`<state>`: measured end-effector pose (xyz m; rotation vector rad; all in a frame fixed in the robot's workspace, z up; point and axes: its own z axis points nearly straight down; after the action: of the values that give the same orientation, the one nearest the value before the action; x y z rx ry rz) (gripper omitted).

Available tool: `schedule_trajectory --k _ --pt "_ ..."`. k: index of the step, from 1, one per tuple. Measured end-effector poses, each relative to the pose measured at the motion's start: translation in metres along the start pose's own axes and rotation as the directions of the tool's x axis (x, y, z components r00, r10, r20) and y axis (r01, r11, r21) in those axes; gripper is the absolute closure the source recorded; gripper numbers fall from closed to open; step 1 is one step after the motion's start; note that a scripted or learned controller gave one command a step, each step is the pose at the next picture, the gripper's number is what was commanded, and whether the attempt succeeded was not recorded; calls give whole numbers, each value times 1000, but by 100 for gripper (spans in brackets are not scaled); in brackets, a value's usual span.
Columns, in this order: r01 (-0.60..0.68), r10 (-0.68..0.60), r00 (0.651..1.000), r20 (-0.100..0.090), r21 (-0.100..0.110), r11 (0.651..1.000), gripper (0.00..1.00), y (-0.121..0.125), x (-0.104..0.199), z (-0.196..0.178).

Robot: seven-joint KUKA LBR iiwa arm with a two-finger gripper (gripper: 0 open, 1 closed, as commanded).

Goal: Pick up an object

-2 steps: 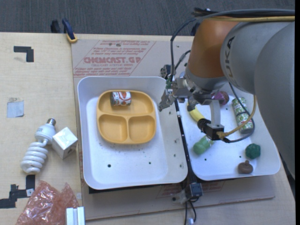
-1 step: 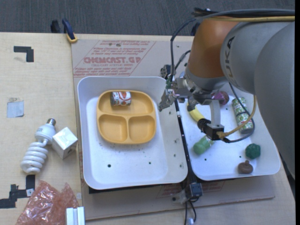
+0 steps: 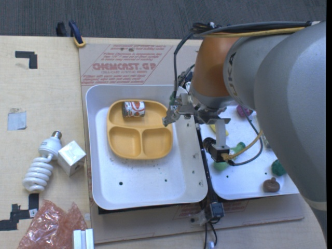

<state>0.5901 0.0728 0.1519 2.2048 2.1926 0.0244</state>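
The small can [image 3: 134,109] lies on its side in the far compartment of a yellow plate [image 3: 124,140]. Its long axis runs left to right and its grey end points left. Its label is white with an orange-red mark, and the writing on it is too small to read. The plate has three compartments and sits in the far half of the left bin [image 3: 145,187], one of two white bins. The gripper [image 3: 175,114] hangs just right of the can, over the plate's right rim, and whether the claw is wide or narrow cannot be told. In the right bin [image 3: 244,190], partly under the arm, lie three small green pieces [image 3: 222,165], one brown lump [image 3: 270,184] and one pink piece [image 3: 244,111]. Beyond the bins, a brown sheet [image 3: 124,61] carries red print reading "CHEMCAST", with smaller lines that cannot be read. Left of the bins rest one spiral light bulb [image 3: 39,165], one white cube [image 3: 71,157] and one crinkled reddish bag [image 3: 52,226].
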Motion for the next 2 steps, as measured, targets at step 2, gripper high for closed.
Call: schedule_trajectory --k 2 --pt "6 -6 1000 -10 33 999 0 71 -95 -37"
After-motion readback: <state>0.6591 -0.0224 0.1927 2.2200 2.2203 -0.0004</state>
